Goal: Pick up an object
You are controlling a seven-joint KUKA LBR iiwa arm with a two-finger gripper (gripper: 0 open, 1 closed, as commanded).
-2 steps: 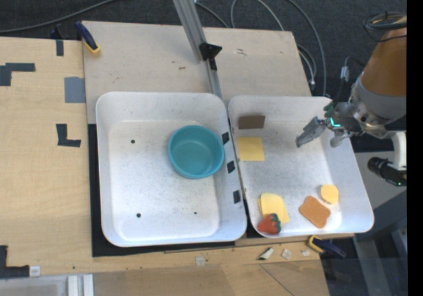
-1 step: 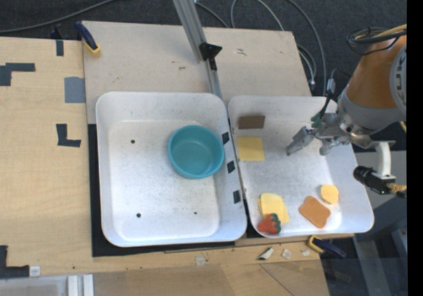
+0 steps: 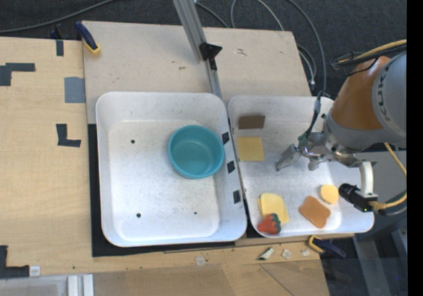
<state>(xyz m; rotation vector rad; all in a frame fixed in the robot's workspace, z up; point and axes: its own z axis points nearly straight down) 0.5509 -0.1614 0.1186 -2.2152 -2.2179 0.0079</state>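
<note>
Pincer over the right bin, nothing lifted yet.

I had the bench point(image 3: 165, 57) carrying two white bins: the left bin point(image 3: 119, 156) held one teal bowl point(image 3: 195, 150), and the right bin point(image 3: 284, 106) held six small pieces. The arm point(image 3: 367, 103) reached in from the right, and its pincer point(image 3: 299, 157) hung spread over bare floor in the middle of the right bin, pinching nothing. Around it I counted one brown block point(image 3: 251, 121), one pale yellow square point(image 3: 250, 148), one yellow wedge point(image 3: 273, 205), one red piece point(image 3: 269, 224) touching that wedge, one orange slab point(image 3: 314, 211) and one small yellow round point(image 3: 329, 193). My read: the pick was not done; choosing, closing and lifting all remained.
</note>
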